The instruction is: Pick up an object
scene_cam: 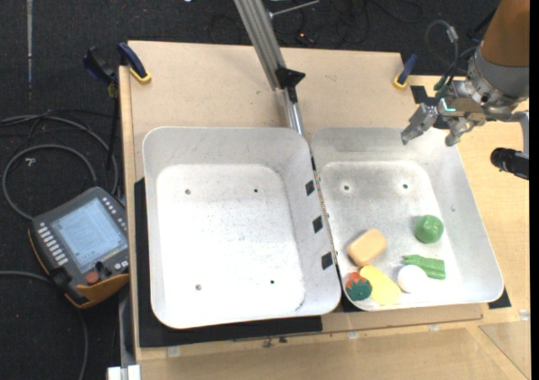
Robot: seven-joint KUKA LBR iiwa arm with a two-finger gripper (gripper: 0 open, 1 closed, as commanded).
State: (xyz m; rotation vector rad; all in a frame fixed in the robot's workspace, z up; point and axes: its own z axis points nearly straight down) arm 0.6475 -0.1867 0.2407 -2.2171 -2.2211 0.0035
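My gripper [435,129] hangs open above the far right rim of the right bin [383,144], with nothing between its fingers. The objects lie at the near end of that bin, well below the gripper in the view. A green round toy [429,228] sits towards the right. A tan bread-like piece [366,245] lies left of it. A yellow piece [383,287] and a red and green strawberry toy [358,286] lie in the near corner. A white ball [411,279] rests beside a green leafy piece [426,265].
The left bin [168,151] stands beside the right one, with a black clip strip along their shared wall [318,222]. A metal pole [257,20] slants in from the top. A teach pendant [80,239] lies off the bench at the left.
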